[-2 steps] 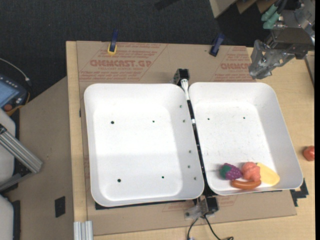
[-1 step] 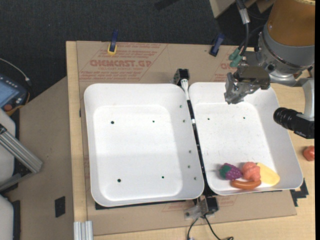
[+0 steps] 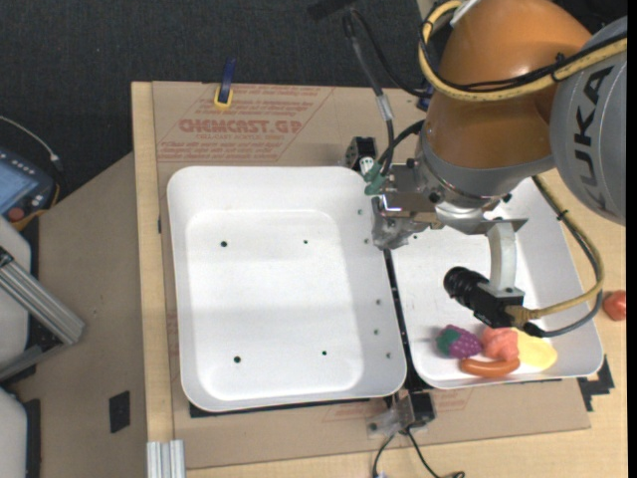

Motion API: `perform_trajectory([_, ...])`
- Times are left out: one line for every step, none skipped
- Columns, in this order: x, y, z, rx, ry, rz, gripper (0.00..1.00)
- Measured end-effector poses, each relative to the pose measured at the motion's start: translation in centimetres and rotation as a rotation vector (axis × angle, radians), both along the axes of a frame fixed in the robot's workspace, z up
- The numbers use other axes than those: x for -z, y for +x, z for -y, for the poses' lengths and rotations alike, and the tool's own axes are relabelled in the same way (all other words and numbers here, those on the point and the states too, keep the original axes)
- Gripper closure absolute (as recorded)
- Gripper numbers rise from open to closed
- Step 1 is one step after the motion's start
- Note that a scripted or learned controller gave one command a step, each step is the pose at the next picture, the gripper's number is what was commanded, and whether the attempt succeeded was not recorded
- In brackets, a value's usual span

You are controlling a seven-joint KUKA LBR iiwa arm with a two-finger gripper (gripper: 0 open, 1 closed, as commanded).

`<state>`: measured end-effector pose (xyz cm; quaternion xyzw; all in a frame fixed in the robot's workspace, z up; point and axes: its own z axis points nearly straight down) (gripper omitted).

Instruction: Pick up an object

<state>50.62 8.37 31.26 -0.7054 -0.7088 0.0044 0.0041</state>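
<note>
Several small toy items lie clustered in the front corner of the right bin (image 3: 426, 297): a purple bunch of grapes (image 3: 459, 342), a pink lump (image 3: 502, 343), an orange-red sausage-shaped piece (image 3: 490, 366) and a flat yellow piece (image 3: 538, 355). The arm's orange band (image 3: 498, 68) and grey wrist hang over the back half of that bin. My gripper (image 3: 396, 223) shows as a metallic part low at the bin's left wall, by the divide between the bins, well behind and left of the toys. Nothing is seen in it.
The left bin (image 3: 181, 267) sits beside it on a cardboard sheet (image 3: 249, 118). A black cylinder (image 3: 476, 295) on a white bracket hangs from the wrist just behind the toys. A small orange thing (image 3: 615, 305) lies outside the right bin's right rim.
</note>
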Motion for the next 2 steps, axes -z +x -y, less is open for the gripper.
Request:
perform_trajectory([5.3,-0.1,-1.0,0.005,0.000,0.002,1.00])
perform_trajectory([6.2,0.6,-5.2,0.001,0.002,0.011,1.00])
